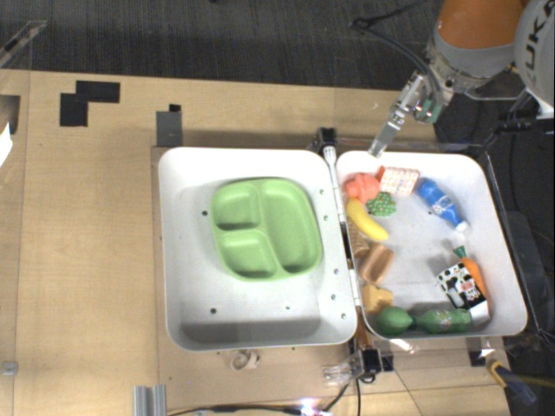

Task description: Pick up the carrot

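Observation:
The carrot (473, 276) is orange with a small dark green top and lies by the right wall of the right bin (499, 206), partly overlapped by a black-and-white patterned carton (454, 285). My gripper (379, 146) hangs above the far left corner of that bin, slanting down from the wrist at the upper right. Its tip is near a pink-and-white box (399, 180) and a red-orange toy fruit (361, 185), well away from the carrot. Nothing shows at its tip.
The right bin also holds a yellow banana (366, 221), a blue bottle (438, 202), a brown bun (375, 263) and green vegetables (425, 321) along the near wall. A green divided plate (264, 228) lies in the left bin (186, 302).

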Tool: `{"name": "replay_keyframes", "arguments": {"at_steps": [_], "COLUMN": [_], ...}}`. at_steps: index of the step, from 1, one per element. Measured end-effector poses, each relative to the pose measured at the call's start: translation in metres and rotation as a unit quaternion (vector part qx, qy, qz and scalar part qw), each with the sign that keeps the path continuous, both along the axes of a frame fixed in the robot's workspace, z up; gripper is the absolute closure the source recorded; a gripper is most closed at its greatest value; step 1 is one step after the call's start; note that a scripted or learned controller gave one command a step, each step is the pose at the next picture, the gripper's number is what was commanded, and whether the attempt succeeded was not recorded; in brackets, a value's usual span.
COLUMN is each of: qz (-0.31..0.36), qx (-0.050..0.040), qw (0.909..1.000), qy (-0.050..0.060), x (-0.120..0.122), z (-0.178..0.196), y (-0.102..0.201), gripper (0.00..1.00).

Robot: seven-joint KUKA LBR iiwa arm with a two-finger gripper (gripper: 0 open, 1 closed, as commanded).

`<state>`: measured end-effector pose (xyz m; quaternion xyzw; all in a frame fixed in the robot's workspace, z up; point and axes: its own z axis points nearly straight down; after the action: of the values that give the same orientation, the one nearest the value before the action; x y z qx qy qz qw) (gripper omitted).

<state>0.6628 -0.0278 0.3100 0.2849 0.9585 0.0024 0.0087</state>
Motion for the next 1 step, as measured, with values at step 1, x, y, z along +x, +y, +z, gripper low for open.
{"name": "replay_keyframes", "arguments": {"at_steps": [1], "qz": [0.02], "qx": [0.002], "qw": [0.9998], "qy": [0.006], "x": [-0.0573], "z": [-0.0459], "y": [0.0669], "gripper": [0.0]}}
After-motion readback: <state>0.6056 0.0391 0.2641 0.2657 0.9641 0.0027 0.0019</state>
